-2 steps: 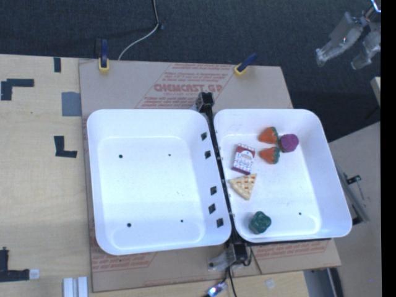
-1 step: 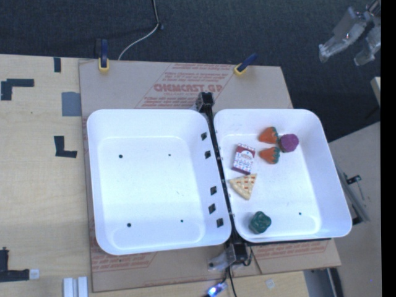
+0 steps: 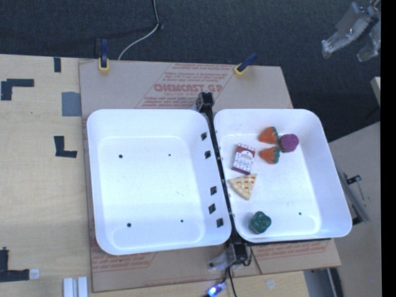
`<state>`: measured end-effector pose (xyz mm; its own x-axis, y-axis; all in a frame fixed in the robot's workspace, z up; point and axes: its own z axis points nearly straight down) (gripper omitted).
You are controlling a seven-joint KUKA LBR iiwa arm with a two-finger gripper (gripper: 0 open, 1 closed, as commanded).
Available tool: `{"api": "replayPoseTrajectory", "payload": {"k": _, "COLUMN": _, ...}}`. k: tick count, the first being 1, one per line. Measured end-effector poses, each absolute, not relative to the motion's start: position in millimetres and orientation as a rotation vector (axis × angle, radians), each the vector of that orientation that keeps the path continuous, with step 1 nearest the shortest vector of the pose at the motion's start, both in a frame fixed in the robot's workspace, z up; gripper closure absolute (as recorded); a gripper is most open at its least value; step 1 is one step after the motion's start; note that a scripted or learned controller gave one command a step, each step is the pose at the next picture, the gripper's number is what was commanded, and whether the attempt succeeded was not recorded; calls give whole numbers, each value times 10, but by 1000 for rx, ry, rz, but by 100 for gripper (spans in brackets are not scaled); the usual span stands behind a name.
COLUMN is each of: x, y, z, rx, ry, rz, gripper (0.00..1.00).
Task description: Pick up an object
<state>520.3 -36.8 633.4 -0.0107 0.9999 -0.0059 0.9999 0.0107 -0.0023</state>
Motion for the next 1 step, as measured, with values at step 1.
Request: {"api": "replayPoseTrajectory", "payload": {"k": 1, "x": 5584, "y": 317, "z": 5271, "rx": 2220, "ry": 2236, "rz": -14, "gripper": 100}}
